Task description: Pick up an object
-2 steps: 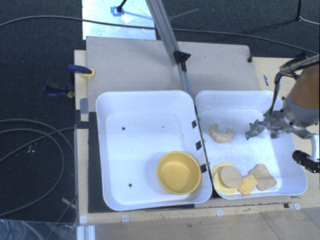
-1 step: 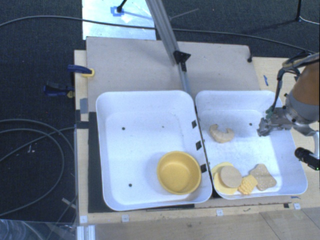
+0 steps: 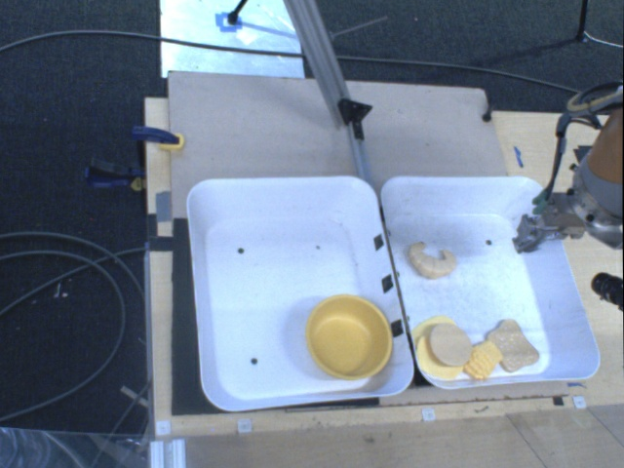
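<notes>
The arm [image 3: 603,169] is cut off by the right edge; the gripper [image 3: 531,232] is too small and blurred to read; a tan disc [image 3: 450,344] hides part of the yellow plate [image 3: 426,351].

Dark carpeted floor [image 3: 68,57] on all sides, crossed by grey cables [image 3: 58,291] looping at left and a thin cable running along the top. Pale wooden worktop [image 3: 292,437] at centre, overlaid with a tan board [image 3: 253,125] toward the far edge, and flanked at left by blue and yellow clamps [image 3: 146,154] on the rim. Bright reflective metal plate [image 3: 210,22] on the floor beyond the board, marked with blue tape, with a slanting silver pole [image 3: 317,42] crossing above it toward a black bracket [image 3: 353,113].
</notes>
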### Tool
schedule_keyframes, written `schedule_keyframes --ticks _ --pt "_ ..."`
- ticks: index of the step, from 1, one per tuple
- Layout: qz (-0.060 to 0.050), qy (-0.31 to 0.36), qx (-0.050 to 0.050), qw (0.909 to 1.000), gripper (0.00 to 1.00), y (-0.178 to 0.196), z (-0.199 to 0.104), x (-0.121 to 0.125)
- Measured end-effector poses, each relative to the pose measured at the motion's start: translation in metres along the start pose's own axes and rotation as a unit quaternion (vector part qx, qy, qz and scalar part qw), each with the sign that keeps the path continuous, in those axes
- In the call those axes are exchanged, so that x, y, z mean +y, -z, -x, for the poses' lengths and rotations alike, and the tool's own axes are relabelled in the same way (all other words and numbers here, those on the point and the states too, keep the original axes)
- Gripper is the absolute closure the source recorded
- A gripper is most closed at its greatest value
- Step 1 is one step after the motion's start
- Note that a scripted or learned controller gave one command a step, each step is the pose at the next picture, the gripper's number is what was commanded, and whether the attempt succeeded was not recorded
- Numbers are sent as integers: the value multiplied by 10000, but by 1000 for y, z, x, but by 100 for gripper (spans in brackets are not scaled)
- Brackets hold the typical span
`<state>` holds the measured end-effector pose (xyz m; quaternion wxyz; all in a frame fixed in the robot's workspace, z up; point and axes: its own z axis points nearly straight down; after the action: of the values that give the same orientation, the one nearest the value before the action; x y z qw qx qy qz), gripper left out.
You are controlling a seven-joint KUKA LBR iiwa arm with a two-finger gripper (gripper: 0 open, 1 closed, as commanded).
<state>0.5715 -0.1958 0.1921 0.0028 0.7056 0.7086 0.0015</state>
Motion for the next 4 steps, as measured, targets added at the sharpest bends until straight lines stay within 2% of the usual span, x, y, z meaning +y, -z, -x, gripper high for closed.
schedule_keyframes --ticks 2,3,4 --pt "8 8 -2 10000 100 104 -7 11" --pt "-24 26 13 10000 100 86 -60 10" --pt "-21 27 13 10000 100 89 -110 11"
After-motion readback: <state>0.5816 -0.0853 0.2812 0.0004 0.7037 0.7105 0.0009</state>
